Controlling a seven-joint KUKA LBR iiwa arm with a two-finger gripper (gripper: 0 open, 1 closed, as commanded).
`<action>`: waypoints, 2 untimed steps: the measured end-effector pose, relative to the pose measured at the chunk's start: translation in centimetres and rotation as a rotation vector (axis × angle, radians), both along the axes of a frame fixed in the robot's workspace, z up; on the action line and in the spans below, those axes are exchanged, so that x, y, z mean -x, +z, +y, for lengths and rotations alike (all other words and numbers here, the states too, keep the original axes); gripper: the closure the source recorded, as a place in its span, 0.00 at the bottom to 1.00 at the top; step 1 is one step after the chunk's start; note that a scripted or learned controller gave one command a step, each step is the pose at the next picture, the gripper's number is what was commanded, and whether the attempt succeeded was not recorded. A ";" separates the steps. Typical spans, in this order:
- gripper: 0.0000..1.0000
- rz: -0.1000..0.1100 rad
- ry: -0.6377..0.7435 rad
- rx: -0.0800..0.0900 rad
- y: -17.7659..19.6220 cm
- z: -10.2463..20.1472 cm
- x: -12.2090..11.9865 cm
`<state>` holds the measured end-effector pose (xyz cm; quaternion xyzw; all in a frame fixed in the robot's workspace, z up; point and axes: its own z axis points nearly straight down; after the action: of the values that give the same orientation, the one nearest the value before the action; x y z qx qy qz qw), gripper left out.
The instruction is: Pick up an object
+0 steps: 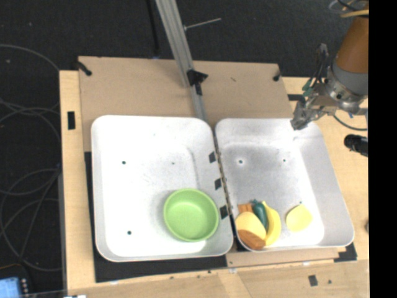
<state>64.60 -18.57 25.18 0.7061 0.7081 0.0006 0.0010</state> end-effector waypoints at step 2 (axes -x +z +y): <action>1.00 0.002 -0.001 0.000 -0.9 8.4 0.3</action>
<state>64.34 -10.17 24.30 0.7063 0.7079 0.0001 0.0004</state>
